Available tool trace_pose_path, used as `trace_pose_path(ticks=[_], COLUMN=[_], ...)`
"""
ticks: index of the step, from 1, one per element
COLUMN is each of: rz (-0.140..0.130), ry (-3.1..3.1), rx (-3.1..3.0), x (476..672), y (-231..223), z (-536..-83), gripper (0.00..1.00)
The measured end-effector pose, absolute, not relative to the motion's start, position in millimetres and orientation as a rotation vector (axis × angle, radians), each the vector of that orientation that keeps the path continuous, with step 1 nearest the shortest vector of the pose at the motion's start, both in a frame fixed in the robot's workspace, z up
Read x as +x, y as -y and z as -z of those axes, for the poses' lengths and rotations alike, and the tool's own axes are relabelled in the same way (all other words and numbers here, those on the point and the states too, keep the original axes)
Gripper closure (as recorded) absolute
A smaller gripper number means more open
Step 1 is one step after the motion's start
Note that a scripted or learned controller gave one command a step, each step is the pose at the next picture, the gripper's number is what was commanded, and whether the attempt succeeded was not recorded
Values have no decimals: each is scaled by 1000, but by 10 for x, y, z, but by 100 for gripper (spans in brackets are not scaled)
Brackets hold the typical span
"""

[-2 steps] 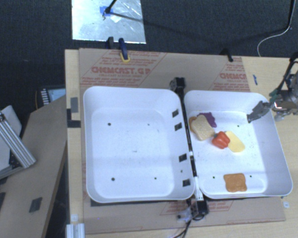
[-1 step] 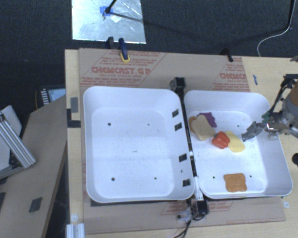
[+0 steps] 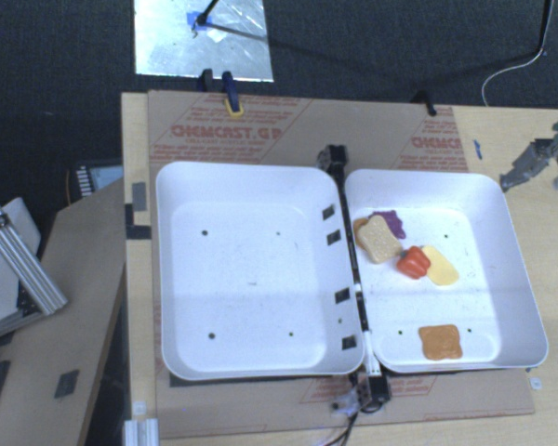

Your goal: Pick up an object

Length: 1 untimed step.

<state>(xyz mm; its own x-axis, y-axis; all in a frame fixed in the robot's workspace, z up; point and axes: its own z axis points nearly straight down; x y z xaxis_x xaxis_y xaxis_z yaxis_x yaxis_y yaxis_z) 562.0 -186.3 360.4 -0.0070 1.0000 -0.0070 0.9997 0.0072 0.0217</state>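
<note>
Nearest the camera, an orange-brown toast-like piece [image 3: 440,341] lies flat by the front wall of the right bin [image 3: 516,277]. Farther back, a cluster: a red pepper-like piece [image 3: 413,263] touching a yellow piece [image 3: 440,267], a tan bread slice [image 3: 378,238] against a purple item [image 3: 390,223]. The left bin [image 3: 251,193] sits alongside. Far right, beyond the bin's corner, the gripper [image 3: 532,168] hangs over the bench; its grip state, cannot tell.

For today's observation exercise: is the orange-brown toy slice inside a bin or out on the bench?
Inside. The orange-brown slice lies flat on the floor of the right bin, near its front edge.
</note>
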Motion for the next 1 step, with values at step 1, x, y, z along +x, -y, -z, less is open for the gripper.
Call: trace_pose_path(ticks=[1], rz=[-20], ry=[-2213], rx=[2201], x=[4860], y=[1611], z=[-5135], gripper=[0])
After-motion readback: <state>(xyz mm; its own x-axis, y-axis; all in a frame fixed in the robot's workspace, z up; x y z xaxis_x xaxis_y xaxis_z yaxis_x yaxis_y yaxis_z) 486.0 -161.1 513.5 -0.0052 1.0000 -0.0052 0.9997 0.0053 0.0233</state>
